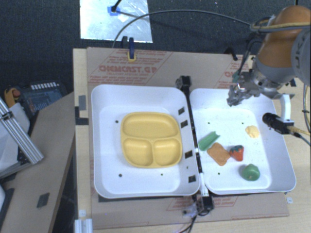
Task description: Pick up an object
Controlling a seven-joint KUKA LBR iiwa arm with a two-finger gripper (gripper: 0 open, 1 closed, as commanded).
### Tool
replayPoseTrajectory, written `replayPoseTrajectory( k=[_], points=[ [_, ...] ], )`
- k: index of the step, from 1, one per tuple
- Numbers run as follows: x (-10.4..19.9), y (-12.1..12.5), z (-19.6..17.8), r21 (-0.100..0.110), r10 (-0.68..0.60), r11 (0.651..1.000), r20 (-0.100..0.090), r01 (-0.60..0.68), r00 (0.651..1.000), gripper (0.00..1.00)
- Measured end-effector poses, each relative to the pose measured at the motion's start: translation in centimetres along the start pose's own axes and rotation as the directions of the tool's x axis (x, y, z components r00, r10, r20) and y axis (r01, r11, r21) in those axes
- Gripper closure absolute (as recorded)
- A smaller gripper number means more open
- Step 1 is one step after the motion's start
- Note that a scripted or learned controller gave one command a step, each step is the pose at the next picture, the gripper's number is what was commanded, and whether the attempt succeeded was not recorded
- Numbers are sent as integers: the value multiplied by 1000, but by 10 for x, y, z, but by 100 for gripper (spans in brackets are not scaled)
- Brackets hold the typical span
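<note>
Two shallow white bins sit side by side on the worktop, seen from above at a slant. Nearest the lower edge of the frame, in the right bin, lies a green round object. Just above it are a red piece with a green top and, touching it on the left, an orange flat piece. A green elongated piece lies up and to the left of the orange one, close to the divider between the bins. A small pale yellow object rests apart from this group, toward the bin's right side.

The left bin holds a yellow compartment tray (one wide section above two smaller ones), lying flat near the bin's centre.

Farther back, at the upper right of the frame, the grey arm with its orange band reaches in; its end effector hangs over the far edge of the right bin, well apart from all the objects. Whether its fingers are apart or together cannot be told, and nothing is visible between them.

At the upper left of the frame, beyond the bins, a shiny foil sheet lies on dark carpet.
</note>
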State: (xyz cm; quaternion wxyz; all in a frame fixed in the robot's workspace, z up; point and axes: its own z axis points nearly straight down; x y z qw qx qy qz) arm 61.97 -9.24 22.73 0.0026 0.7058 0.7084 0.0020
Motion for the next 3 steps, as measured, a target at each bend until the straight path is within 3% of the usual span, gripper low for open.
replayPoseTrajectory(
  k=[1,3],
  points=[
    [49,-2,-1,5,-5,1000,-2,5,1000,100],
    [162,24,9,5,-6,1000,-3,6,1000,100]
  ],
)
